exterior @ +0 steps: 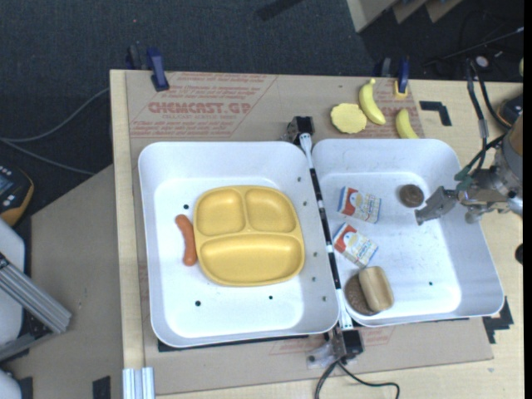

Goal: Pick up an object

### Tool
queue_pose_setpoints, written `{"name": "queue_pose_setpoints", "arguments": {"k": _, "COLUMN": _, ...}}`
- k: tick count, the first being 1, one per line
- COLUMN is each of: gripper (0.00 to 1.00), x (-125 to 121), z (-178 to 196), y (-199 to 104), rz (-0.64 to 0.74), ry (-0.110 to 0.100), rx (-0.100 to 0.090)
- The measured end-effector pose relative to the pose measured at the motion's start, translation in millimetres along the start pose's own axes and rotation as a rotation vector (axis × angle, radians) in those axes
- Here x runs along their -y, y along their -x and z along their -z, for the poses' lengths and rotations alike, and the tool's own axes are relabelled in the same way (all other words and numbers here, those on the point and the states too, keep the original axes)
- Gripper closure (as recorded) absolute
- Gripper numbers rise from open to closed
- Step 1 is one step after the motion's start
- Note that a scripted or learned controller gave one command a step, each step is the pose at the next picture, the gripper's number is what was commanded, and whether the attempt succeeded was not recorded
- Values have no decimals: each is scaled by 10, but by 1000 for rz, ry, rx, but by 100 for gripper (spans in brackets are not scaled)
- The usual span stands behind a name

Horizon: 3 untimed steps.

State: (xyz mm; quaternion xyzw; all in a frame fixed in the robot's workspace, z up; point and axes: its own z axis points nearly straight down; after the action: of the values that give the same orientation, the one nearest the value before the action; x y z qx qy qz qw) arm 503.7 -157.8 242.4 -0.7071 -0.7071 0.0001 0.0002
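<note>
We cannot tell the pincer's (432, 209) spread. Just beside it, the small brown disc (411, 195) lies flat and may slip.

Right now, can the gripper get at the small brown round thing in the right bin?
Probably yes: the gripper sits just right of the brown round piece, with bare bin floor between them.

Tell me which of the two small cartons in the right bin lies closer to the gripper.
The upper carton, beside the small brown round piece, lies closer to the gripper. The lower carton sits nearer the brown bread-like item.
</note>
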Motion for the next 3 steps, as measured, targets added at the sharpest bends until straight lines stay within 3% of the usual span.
{"name": "queue_pose_setpoints", "arguments": {"k": 1, "gripper": 0, "x": -533, "z": -1098, "y": 652, "rz": -3, "ry": 2, "rx": 3}}
{"name": "queue_pose_setpoints", "arguments": {"k": 2, "gripper": 0, "x": -951, "z": -1582, "y": -131, "rz": 7, "ry": 3, "rx": 1}}
{"name": "queue_pose_setpoints", "arguments": {"k": 3, "gripper": 0, "x": -138, "z": -1526, "y": 670, "rz": -5, "ry": 9, "rx": -8}}
